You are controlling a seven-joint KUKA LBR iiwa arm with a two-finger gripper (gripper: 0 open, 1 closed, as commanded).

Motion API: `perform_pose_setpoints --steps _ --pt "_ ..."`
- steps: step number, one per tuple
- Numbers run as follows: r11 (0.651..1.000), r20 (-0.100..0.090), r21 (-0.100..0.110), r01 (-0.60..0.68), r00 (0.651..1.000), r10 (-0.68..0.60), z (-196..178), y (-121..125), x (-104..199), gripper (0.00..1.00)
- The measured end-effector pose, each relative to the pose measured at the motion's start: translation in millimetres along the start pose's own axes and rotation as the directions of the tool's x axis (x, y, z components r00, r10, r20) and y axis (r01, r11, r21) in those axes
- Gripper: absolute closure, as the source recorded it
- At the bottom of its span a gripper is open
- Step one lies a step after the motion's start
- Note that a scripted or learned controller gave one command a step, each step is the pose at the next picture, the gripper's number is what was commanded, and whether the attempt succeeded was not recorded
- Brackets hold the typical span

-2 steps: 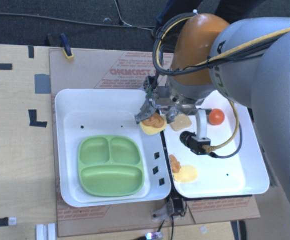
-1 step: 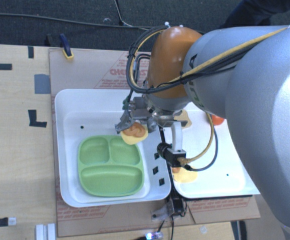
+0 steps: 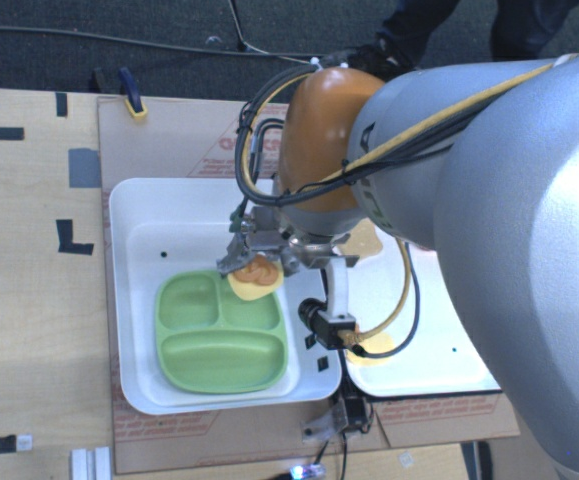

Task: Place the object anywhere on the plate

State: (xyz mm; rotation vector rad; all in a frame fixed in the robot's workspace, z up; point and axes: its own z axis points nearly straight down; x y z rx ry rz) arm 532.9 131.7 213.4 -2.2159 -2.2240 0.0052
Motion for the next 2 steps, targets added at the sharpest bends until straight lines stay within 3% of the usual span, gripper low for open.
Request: perform_pose_setpoints --steps 1,2 --pt "1.0 -0.001 -0.003 -0.002 1.0 0.002 -17.0 -7.8 -3.3 1.0" --pt "1.0 -0.001 -0.002 -0.002 1.0 0.002 -16.1 -7.7 -3.3 0.0"
